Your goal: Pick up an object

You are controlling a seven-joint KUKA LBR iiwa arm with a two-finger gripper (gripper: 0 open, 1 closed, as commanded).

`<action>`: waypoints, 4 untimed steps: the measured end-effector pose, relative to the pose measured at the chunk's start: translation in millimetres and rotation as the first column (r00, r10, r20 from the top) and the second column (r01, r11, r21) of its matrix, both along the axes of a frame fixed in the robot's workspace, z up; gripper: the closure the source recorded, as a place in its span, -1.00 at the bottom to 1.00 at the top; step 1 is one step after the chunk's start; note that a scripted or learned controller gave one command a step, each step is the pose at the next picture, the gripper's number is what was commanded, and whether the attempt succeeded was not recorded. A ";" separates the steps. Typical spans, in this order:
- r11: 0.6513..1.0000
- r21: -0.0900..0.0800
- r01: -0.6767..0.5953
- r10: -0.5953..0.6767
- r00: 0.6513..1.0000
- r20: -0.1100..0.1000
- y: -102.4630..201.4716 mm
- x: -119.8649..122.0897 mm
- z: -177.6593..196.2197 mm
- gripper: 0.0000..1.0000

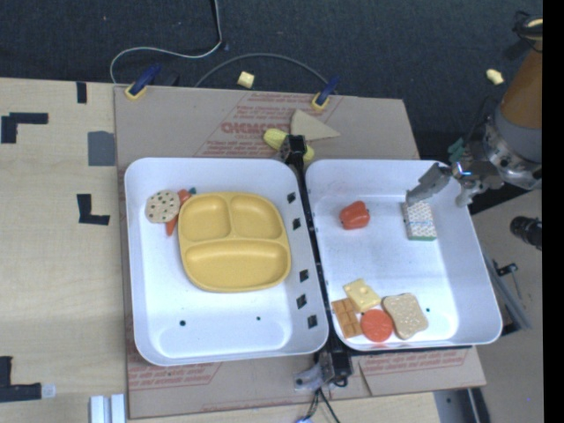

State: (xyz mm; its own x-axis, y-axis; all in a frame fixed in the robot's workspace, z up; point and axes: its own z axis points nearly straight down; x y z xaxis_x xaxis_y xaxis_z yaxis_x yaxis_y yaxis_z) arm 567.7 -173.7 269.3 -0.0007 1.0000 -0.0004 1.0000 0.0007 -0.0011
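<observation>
overhead slanted view, both bins [132, 236]

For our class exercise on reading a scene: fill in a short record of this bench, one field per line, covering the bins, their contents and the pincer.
left bin: yellow divided plate; cookie at the plate's upper left
right bin: red piece near the middle; cluster at the near edge of cracker, red disc, toast slice
pincer: over the right bin's far right part, nothing seen held
task state: no object picked up yet
</observation>
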 end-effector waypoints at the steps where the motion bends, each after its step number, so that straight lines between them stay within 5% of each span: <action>1: 1.000 -0.002 -0.003 0.003 1.000 0.003 53.8 8.8 -191.3 -1.00; 2: 1.000 -0.001 -0.006 0.006 1.000 0.008 78.4 94.4 -184.0 -1.00; 3: 1.000 -0.002 0.000 0.000 1.000 0.005 71.2 65.7 -182.9 -1.00; 4: 1.000 -0.002 -0.001 0.001 1.000 0.005 71.4 66.3 -173.2 1.00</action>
